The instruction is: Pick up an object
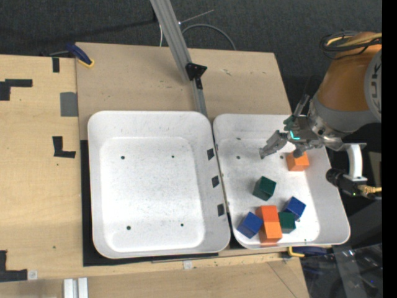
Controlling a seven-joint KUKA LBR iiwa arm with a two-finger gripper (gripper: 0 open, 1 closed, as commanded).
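Your gripper (277, 144) hovers, fingers spread and holding nothing, in the right bin (243, 126) beside the orange block (299, 161); next, centre over it and descend

You see a matt, pale wooden desk (37, 185) with two white speckled plastic-looking bins (152, 120). The blocks (265, 187) look matt. A smooth metal bar (169, 23) crosses the frame's top.

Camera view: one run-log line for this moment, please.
end effector: over right bin | orange cube: beside it, not held | five blocks: bin's near end
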